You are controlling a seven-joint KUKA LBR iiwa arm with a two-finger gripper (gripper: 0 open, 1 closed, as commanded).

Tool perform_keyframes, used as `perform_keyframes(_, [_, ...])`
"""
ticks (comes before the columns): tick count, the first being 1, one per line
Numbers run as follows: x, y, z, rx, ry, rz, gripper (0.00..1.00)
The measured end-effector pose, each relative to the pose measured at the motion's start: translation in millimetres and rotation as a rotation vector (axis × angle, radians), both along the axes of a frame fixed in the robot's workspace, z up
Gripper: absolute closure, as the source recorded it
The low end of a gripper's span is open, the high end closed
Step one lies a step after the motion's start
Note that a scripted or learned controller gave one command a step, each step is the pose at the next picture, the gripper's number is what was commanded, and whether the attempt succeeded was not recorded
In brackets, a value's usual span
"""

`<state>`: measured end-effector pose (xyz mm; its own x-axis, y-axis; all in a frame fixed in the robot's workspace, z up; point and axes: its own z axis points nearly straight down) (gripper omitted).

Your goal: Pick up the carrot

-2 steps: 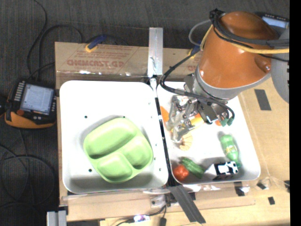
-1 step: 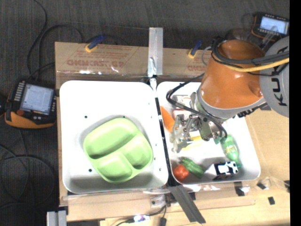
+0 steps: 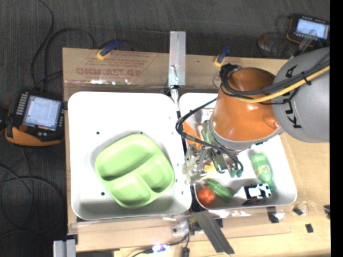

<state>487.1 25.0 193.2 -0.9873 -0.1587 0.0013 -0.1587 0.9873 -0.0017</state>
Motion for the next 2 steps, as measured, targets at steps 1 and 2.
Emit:
perform_keyframes(1, [1.3, 28.5, 21.8, 0.004, -0.001, -0.075, 1.00])
perform_keyframes(2, [0.7, 72.3, 2.8, 0.001, 0.000, 0.099, 1.00])
